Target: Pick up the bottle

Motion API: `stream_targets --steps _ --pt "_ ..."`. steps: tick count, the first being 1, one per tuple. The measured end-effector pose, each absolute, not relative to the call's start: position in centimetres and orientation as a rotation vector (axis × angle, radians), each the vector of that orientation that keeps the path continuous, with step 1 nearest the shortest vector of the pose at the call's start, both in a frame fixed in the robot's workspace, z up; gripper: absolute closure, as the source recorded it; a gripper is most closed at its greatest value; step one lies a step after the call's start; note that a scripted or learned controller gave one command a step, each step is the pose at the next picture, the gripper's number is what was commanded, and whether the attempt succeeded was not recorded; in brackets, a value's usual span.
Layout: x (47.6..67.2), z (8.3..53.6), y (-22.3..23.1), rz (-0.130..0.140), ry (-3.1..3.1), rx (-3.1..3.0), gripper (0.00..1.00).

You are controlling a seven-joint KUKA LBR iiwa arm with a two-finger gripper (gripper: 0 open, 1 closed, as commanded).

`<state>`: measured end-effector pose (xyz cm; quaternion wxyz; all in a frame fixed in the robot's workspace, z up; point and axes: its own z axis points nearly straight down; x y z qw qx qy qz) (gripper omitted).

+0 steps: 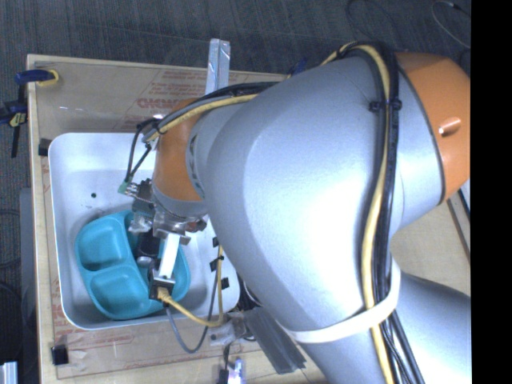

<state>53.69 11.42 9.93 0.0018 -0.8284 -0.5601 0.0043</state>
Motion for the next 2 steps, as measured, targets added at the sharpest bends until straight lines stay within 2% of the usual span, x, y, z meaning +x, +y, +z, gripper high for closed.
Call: stream_targets --steps 1,2 --pt "53.7 10.0 11.5 0.009 -1.755 -2.6 0.0" --pt "61.9 20.2 9.3 0.008 -2.054 -2.372 0.0"
